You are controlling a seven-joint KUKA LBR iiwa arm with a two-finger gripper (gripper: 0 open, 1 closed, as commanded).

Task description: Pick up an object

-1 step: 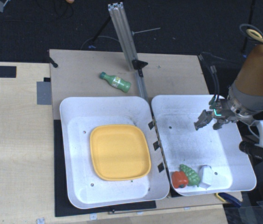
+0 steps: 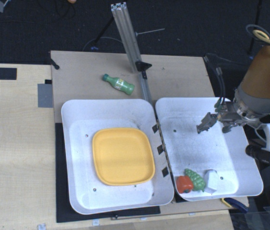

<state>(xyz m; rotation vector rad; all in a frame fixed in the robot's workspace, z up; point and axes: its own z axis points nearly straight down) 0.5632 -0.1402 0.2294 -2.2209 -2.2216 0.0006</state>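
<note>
My gripper [image 2: 216, 125] hovers over the right side of the right bin [image 2: 192, 147], its dark fingers spread open with nothing between them. Three small things are huddled at that bin's front edge: a red piece [image 2: 184, 184], a green knobbly piece [image 2: 196, 178] and a pale grey cup-like piece [image 2: 211, 180]. They lie well in front of the gripper. A square yellow plate [image 2: 123, 155] rests flat in the left bin [image 2: 77, 123].
A small green bottle [image 2: 118, 84] lies on its side on the bench behind the left bin. A slanted aluminium rail [image 2: 130, 35] rises behind the gap between the bins. Black clips [image 2: 160, 149] line the shared wall.
</note>
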